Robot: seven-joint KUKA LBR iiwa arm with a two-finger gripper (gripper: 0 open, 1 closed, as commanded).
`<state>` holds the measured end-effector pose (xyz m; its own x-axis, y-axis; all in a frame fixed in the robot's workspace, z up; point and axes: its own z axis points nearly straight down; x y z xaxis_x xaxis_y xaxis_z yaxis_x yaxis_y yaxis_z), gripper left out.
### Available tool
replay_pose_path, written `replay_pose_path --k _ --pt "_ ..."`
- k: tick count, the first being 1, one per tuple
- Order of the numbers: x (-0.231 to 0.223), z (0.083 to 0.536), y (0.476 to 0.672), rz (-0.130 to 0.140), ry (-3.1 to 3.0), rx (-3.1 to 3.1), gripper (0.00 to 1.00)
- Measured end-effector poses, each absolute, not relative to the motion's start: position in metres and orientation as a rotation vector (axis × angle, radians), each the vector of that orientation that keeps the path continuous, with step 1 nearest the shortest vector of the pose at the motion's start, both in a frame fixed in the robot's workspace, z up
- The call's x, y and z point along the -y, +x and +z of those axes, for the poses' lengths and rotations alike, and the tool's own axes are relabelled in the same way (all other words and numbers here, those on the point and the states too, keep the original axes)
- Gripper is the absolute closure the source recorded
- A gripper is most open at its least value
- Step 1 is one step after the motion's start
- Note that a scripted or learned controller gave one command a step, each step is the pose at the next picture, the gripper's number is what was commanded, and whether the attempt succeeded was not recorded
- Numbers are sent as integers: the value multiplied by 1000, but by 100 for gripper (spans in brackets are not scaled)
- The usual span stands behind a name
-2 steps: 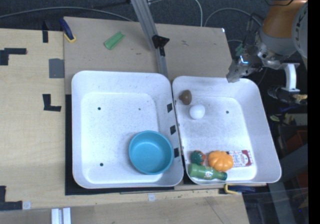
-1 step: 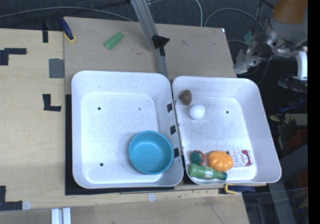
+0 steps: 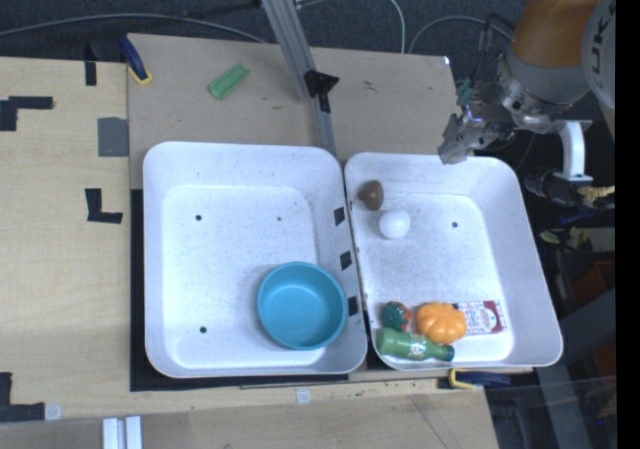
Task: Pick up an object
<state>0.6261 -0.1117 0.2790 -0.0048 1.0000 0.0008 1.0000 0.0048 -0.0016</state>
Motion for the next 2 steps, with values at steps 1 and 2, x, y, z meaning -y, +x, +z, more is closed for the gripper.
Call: replay_pose_path --k 1,2 --pt "65 278 614 0 -2214 2226 100" --pt "15 256 595 3 -2212 2226 100"
